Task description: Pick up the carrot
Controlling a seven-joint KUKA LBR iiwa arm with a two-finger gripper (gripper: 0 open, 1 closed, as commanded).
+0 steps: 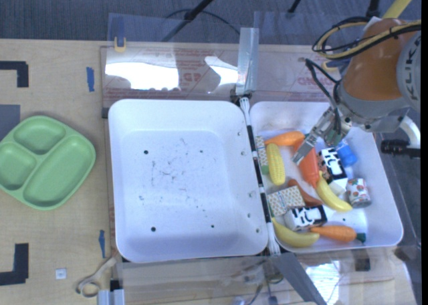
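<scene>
The carrot (333,233) lies at the front of the right bin (384,190), beside a banana (293,235), not yet lifted. The gripper (309,150) hangs well back over the pile near another orange piece (285,140), fingers spread and gripping nothing. The whole pick remains.

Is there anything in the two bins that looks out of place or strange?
All the toys are crowded in the right bin, some lying across each other, with the gripper above them. The left bin has only faint scuff marks. Nothing looks spilled or broken.
</scene>
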